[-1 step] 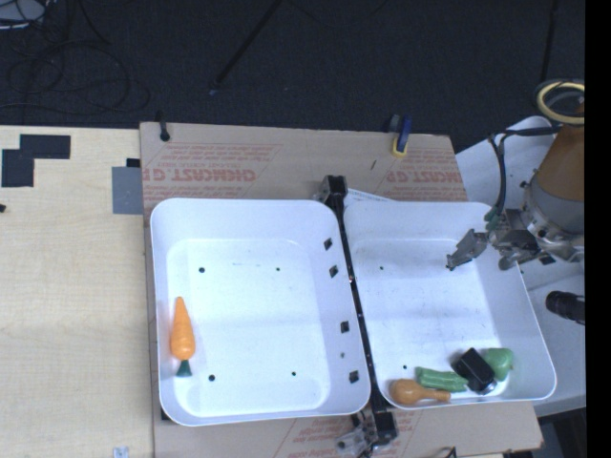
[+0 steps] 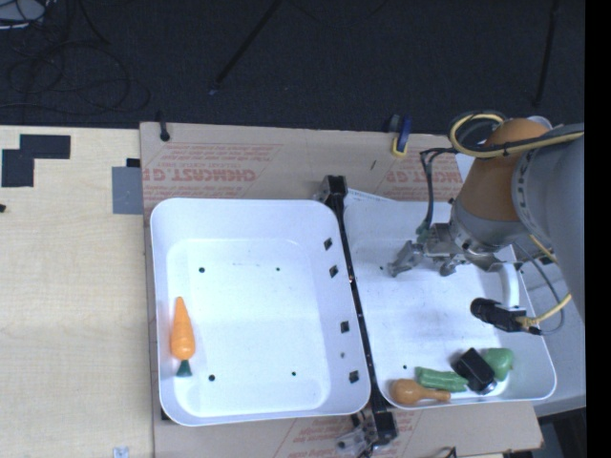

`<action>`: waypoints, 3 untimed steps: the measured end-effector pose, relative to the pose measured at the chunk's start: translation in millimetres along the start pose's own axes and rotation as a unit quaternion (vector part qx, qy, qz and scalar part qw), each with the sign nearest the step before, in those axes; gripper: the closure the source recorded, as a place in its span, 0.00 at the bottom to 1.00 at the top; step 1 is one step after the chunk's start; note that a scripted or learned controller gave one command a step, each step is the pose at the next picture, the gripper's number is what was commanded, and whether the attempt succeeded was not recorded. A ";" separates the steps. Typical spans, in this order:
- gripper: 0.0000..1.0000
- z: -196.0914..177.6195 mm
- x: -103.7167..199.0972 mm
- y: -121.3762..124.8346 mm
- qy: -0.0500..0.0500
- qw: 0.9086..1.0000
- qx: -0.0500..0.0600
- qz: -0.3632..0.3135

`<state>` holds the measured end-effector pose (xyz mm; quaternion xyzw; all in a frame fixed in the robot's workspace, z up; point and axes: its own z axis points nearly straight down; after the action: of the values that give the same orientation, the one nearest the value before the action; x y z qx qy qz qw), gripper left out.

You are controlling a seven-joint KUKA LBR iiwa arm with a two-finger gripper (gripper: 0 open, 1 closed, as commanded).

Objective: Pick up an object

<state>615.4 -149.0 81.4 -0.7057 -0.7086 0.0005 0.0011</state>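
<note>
My gripper (image 2: 421,264) hangs low over the upper middle of the right bin (image 2: 382,219), open, with nothing between its fingers. Along that bin's front edge lie an orange pear-shaped piece (image 2: 416,392), a dark green pod-like piece (image 2: 439,380), a black block (image 2: 474,369) and a light green piece (image 2: 497,359), all well below the gripper in the view. An orange carrot (image 2: 181,331) with a green tip rests against the left wall of the left bin (image 2: 239,213).
A black divider (image 2: 349,284) runs between the two bins. The bins rest on a cardboard sheet (image 2: 248,160) on the pale wooden bench (image 2: 67,284). The arm's grey and orange body (image 2: 506,189) looms over the right bin's far right corner.
</note>
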 end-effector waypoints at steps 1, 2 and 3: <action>0.00 -113.5 79.0 31.8 0.000 1.000 -0.006 -0.002; 0.00 -292.6 138.0 30.2 0.000 1.000 -0.009 -0.002; 0.00 -320.7 235.0 28.8 0.001 1.000 -0.002 -0.003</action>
<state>644.0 85.9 402.3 -0.7036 -0.7106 -0.0015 0.0003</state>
